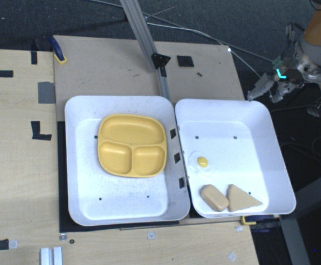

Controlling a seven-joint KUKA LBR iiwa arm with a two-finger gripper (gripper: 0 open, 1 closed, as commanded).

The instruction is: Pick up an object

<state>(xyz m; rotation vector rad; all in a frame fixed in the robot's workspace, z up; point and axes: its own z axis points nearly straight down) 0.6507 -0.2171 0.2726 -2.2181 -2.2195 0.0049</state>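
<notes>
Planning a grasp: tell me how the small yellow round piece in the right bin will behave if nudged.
The small yellow piece looks rounded, so it would probably roll. It seems light. It sits on the right bin floor, apart from the tan pieces.

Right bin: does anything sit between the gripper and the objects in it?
Nothing visible does. The gripper hangs outside the right bin, past its far right corner. The small yellow piece, tan block and tan wedge lie uncovered on the bin floor, with open space above them.

The bench [122,65] bears two white bins, left [78,164] and right [260,131], touching side by side.
</notes>
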